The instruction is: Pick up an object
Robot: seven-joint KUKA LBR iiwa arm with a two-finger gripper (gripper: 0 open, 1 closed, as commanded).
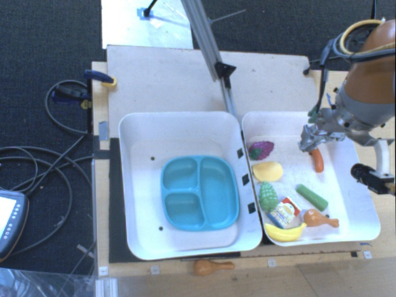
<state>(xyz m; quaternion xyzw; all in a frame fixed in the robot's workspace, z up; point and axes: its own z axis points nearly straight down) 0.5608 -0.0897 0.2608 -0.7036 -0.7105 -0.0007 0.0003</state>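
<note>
The right bin point(356, 184) holds several toy foods. Among them are purple grapes point(261, 148), a yellow lemon point(267, 171), a bumpy green piece point(268, 197), a green cucumber point(311, 197), a small carton point(285, 213), a banana point(285, 232) and an orange drumstick point(320, 218). An orange carrot point(317, 160) lies near the bin's far right. My gripper point(309, 142) hangs just up and left of the carrot's top end, over the bin's far part. Nothing shows held in it.
The left bin point(142, 166) carries a blue divided plate point(200, 192). A tan wooden piece point(213, 266) lies on the bench in front of the bins. A slanted metal pole point(207, 39) crosses above the bins' divider. Cables and a blue clamp point(99, 78) lie at the left.
</note>
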